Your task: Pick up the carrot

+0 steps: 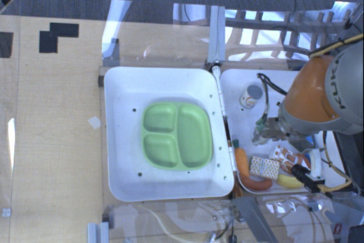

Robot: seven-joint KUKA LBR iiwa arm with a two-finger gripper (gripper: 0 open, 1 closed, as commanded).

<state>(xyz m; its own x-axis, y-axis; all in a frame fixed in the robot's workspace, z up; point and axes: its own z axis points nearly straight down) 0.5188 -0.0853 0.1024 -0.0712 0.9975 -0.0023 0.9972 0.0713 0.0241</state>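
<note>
The carrot (242, 161) is seen lying just below and left of the jaws (263, 135), whose state cannot be told, so a centred, aligned descent is judged best.

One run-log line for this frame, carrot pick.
arm: over right bin | pincer: above bin floor, apart from carrot | carrot: near left wall, beside checkered packet | left bin: green divided plate

Robot arm (318, 94): rounded grey casing with a broad orange band (310, 91) above the wrist; dark raised lettering on the grey shell at 3 o'clock. Black cables (267, 83) loop off the wrist at 10 o'clock. Gripper (263, 132) of grey metal.
</note>
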